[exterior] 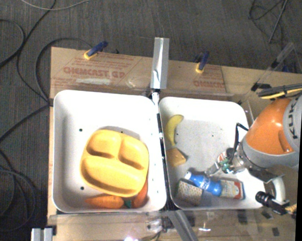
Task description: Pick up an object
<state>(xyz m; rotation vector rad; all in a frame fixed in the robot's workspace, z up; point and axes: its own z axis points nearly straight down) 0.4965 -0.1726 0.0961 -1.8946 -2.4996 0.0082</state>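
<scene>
- Bench: cardboard sheet (pixel 118 72) under two white bins, held w/ two blue-yellow clamps (pixel 95 50) at the far edge.
- Left bin (pixel 63 137): large yellow divided tray (pixel 116 160) lying upside-down-looking, three raised sections, towards the near side. An orange carrot-like item (pixel 105 202) lies just beside its near edge, partly tucked under; another orange piece (pixel 142 193) at the tray's near-right corner.
- Right bin (pixel 207 118): yellow banana (pixel 173 128) by the left wall, upper part of bin. Tan wedge-shaped piece (pixel 176 156) just below it, near the divider.
- Near side of right bin: blue bottle (pixel 207 183) lying on its side, atop or against a flat grey-and-red packet (pixel 213 191); exact overlap unclear.
- Arm (pixel 272 137): enters from the right, orange band over the right bin's right wall.
- Gripper (pixel 220 164): tip down in the right bin, just above the blue bottle's right half, close to or touching it; contact can't be confirmed.
- Fingers: state can't be told; blurred and small at this angle. No item visibly between them.
</scene>
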